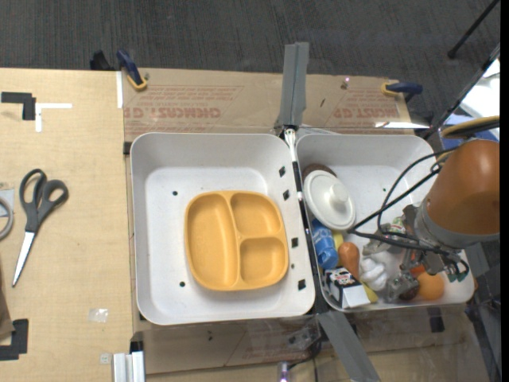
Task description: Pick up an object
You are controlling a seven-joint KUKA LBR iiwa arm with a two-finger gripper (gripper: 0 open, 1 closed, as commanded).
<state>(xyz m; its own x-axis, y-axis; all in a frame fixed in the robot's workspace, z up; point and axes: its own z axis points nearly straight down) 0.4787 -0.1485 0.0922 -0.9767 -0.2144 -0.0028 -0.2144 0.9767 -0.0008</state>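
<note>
You are looking down on a light wooden surface (71, 277) carrying two shallow white plastic bins side by side. The left white bin (151, 237) is holding a yellow three-compartment plastic tray (236, 239), lying flat near its middle with the long compartment toward the left.

The right white bin (374, 153) is holding a crowded pile along its left side and near edge. A round white lid-like dish (330, 199) is sitting toward the far left, partly over a dark brown round object (316, 171). Just nearer than it, a blue crinkled packet (324, 245) is lying against the bin's left wall. Beside that you are seeing a small orange egg-shaped object (348, 255), then a white crumpled soft item (374, 269), and at the near edge a small black-and-white box (342, 281).

The grey arm with its orange band (469, 188) is reaching in from the right and hanging over the near right corner of this bin. The hand (411, 275) is sitting low among the clutter, close to a dark red object (403, 290) and an orange ball-like object (430, 286). Cables and the wrist are covering it, so you cannot tell how its fingers are set, nor whether anything is between them.

On the left of the surface, a pair of black-handled scissors (33, 213) is lying with the blades pointing toward the near edge.
</note>
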